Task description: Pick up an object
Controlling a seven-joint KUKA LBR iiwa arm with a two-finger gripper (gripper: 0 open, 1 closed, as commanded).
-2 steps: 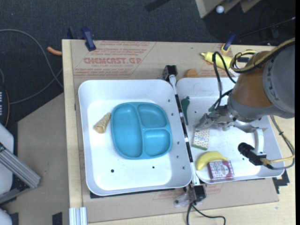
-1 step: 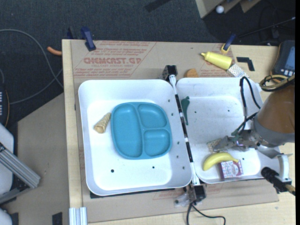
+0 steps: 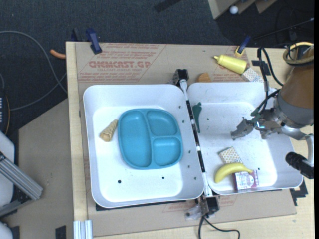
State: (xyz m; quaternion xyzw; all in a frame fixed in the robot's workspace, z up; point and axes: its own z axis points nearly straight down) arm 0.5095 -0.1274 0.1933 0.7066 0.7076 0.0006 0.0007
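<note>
Reaching in from the right, the arm [image 3: 298, 96] hangs its jaws [image 3: 242, 130] low over the right bin [image 3: 219, 101], spread and holding nothing. Nearer lie a box [image 3: 245, 179], banana [image 3: 231, 171] and cracker [image 3: 229, 155]. The left bin [image 3: 99, 103] holds a blue tray [image 3: 148, 137] and cone [image 3: 108, 130].

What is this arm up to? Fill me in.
The grey arm reaches into the right bin from the right, its gripper above the bin floor with nothing visibly in it. A banana, a cracker-like square and a small box lie nearer the front. The left bin holds a blue divided plate and a cone-shaped item.
</note>
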